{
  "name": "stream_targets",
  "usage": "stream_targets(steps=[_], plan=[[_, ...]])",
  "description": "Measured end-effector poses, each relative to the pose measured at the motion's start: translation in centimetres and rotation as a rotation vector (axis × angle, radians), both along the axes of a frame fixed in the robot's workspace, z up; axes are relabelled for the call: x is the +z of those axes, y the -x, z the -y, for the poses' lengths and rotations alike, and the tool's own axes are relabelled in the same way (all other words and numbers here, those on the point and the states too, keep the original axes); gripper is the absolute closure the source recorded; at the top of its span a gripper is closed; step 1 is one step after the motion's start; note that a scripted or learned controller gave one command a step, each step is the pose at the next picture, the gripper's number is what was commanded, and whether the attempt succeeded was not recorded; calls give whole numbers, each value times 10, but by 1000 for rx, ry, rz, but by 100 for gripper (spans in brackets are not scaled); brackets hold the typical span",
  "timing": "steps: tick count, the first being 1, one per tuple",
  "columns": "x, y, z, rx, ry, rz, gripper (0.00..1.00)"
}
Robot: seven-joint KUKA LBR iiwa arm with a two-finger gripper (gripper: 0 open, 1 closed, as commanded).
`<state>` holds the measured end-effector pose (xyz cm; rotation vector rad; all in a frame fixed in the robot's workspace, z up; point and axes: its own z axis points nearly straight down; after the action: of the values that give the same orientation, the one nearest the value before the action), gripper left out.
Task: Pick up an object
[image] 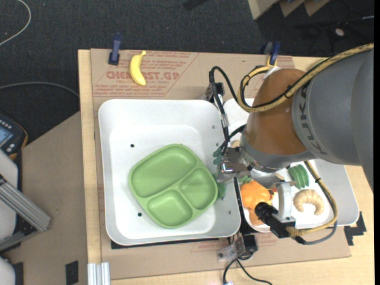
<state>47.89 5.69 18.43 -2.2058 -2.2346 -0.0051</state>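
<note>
A green three-compartment plate [172, 184] lies flat in the left bin [119, 129]. In the right bin [341, 203] I see an orange object [255, 195], a beige croissant [310, 200] and a green object [298, 174], all partly covered by the arm. The arm's orange band [276, 120] and grey wrist hang over the right bin. The gripper [224, 165] is low at the wall between the two bins, next to the plate's right rim. The wrist hides most of it.
A yellow banana [138, 68] lies on the cardboard bench top behind the left bin, outside both bins. Black cables [221, 91] loop from the arm over the left bin's back right corner. Blue clamps [114, 49] hold the bench's far edge.
</note>
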Motion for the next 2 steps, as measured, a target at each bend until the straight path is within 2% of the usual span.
stream_targets(steps=[1,2], plan=[[212,-4,-17,-8,-1,18,100],[214,-3,-16,-11,4,2,100]])
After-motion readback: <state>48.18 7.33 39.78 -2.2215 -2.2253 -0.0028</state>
